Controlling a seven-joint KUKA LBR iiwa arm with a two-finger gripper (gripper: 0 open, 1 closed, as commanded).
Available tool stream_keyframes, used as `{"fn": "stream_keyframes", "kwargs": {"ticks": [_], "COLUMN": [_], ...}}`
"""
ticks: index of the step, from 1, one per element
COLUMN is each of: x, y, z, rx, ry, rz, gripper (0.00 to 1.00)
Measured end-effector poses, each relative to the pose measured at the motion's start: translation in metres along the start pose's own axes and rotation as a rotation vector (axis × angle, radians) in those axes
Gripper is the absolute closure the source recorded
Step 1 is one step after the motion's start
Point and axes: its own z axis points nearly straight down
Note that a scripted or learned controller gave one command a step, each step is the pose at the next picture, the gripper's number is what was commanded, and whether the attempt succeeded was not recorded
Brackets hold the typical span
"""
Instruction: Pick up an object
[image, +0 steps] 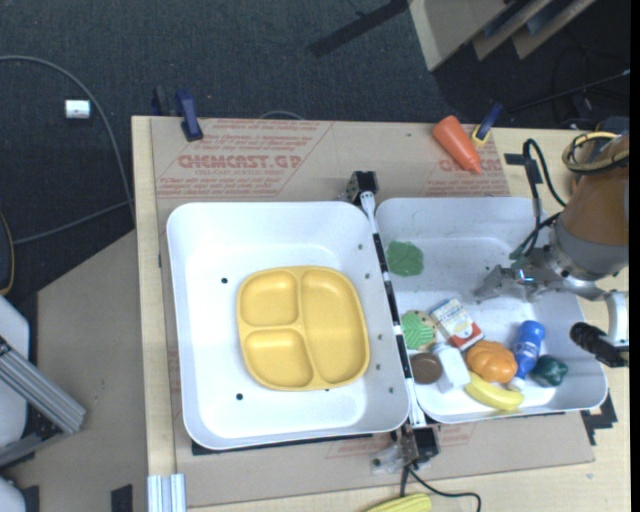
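My gripper (508, 287) hangs over the right bin (470, 222), above its bare middle floor, open with nothing between its fingers. The grey arm with its orange band (598, 210) comes in from the right. Below the gripper, along the bin's front, lie a blue bottle (529, 342), an orange fruit (491, 360), a banana (494, 395), a dark green piece (549, 372), a small printed box (455, 320), a brown round piece (427, 368) and a green-and-cream round piece (417, 327). A flat green piece (405, 258) lies to the gripper's left.
The left bin (200, 300) holds a yellow divided plate (302, 327). An orange carrot-like toy (458, 145) lies on the board behind the right bin. Cables and clamps (365, 187) sit along the divider between the bins.
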Motion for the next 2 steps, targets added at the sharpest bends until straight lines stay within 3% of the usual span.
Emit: {"fn": "stream_keyframes", "kwargs": {"ticks": [1, 2], "x": [-0.012, -0.011], "y": [-0.050, 0.022], "z": [0.001, 0.001], "rx": [0.002, -0.002], "ry": [0.008, 0.008], "rz": [-0.003, -0.005], "gripper": [0.00, 0.00]}}
